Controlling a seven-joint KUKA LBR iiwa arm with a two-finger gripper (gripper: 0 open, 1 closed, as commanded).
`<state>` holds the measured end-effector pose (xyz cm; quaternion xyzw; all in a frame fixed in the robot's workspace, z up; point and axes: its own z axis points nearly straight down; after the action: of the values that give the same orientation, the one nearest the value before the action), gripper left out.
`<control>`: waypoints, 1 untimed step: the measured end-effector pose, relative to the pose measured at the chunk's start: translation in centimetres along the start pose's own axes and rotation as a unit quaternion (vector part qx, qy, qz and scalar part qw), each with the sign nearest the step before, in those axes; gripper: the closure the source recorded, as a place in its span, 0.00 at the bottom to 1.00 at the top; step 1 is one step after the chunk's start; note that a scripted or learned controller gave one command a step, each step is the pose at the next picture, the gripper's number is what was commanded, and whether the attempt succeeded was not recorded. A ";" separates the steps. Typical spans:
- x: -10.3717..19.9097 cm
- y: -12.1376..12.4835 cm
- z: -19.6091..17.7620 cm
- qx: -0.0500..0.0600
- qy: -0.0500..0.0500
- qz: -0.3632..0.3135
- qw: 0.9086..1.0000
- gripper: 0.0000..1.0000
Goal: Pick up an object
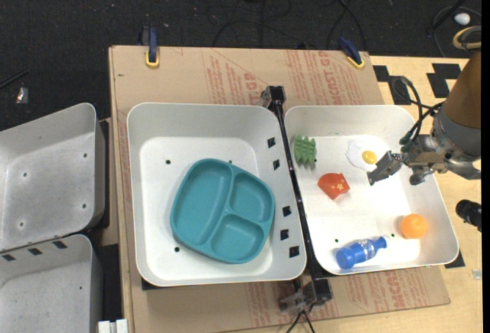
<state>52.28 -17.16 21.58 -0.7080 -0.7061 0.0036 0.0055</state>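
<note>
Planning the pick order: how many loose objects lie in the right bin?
5. Green toy at the upper left, fried egg upper middle beside the gripper, red piece centre-left, orange ball lower right, blue bottle along the bottom. The arm may hide more.

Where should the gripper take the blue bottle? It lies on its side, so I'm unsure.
Grip the blue bottle across its wider body, coming straight down from above. It lies flat near the bin's front wall, neck pointing right, so side approaches look cramped.
</note>
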 end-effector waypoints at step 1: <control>0.1 0.3 -0.7 -0.006 -0.001 -0.002 1.000 0.00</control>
<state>52.57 -17.11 22.24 -0.7068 -0.7074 0.0002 0.0003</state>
